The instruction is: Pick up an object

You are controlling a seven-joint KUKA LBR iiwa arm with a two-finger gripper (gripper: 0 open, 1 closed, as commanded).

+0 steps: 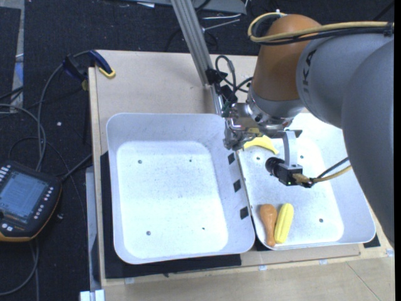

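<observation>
Hand (245, 137) low in right bin (326, 227), at yellow banana (262, 145), grip state unclear

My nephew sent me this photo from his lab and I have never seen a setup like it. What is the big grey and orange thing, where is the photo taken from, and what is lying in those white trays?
The grey and orange thing is a robot arm reaching in from the right of the picture. A single fixed camera above the bench looks down at a slant. On the wooden bench sit two shallow white bins side by side. The left bin shows just its speckled floor. The arm's end effector hangs low over the right bin, near its far edge. Right beside it lies a yellow banana-shaped toy; I cannot tell whether it is gripped. Near the front of that bin lie an orange toy and a yellow corn cob, touching side by side. The box with a screen on the floor at left looks like a handheld controller.
</observation>
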